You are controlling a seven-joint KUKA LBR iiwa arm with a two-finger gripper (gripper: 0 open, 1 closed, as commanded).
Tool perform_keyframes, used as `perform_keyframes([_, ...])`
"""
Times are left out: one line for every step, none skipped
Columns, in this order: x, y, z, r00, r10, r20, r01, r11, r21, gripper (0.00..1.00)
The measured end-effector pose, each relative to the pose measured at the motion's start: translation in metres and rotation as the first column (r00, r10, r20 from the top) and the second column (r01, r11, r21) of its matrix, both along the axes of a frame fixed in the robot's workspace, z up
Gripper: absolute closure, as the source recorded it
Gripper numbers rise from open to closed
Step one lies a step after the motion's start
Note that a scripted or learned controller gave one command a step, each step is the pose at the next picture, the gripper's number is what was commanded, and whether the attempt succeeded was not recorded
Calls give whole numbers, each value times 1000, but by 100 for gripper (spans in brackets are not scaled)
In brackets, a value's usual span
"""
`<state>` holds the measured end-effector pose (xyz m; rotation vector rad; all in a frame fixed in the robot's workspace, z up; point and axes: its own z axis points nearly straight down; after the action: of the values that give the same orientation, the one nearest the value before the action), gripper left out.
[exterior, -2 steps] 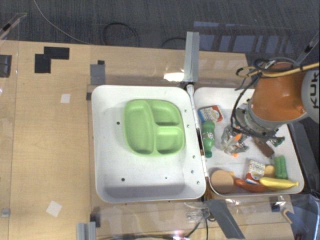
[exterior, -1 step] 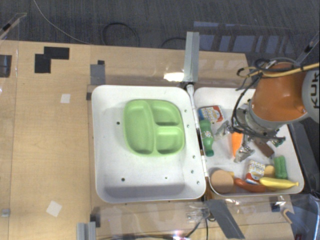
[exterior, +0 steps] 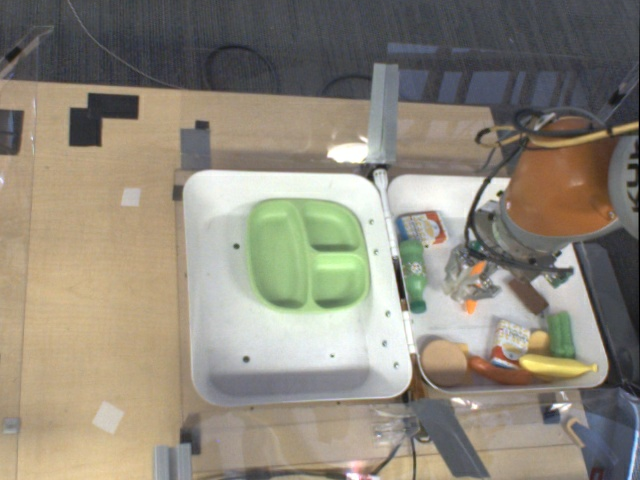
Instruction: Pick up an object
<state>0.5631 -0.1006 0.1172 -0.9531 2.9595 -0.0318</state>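
Arm: the grey KUKA arm with its orange band (exterior: 558,190) reaches in from 3 o'clock and hangs over the right bin (exterior: 590,313).
Gripper: the gripper (exterior: 472,280) points down near the middle of the right bin; whether it is spread or pressed together cannot be told, since the wrist hides most of it.
Contact: a small orange piece (exterior: 471,306) lies just at 6 o'clock of the gripper; touching or apart cannot be told. Nothing is seen held.
Right bin, 9 o'clock side: a green bottle (exterior: 412,274) lies along the wall, with a small carton (exterior: 423,228) at its 12 o'clock.
Right bin, 6 o'clock side: a tan round bread-like item (exterior: 446,360), a red sausage-like item (exterior: 500,372), a banana (exterior: 556,366) and a small printed box (exterior: 511,339) lie close together.
Right bin, 3 o'clock side: a brown bar (exterior: 528,294) and a green cucumber-like item (exterior: 560,332).
Left bin: the left bin (exterior: 220,368) holds a green divided plate (exterior: 305,254) at its centre.
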Motion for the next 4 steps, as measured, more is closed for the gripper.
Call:
perform_keyframes([0, 0, 0, 1000, 0, -1, 0, 1000, 0, 0])
perform_keyframes([5, -8, -27, 998, -55, -22, 55, 998, 9, 0])
perform_keyframes([9, -7, -13, 999, -52, -10, 52, 999, 10, 100])
perform_keyframes([110, -62, 76, 997, 71, -17, -71, 997, 6, 100])
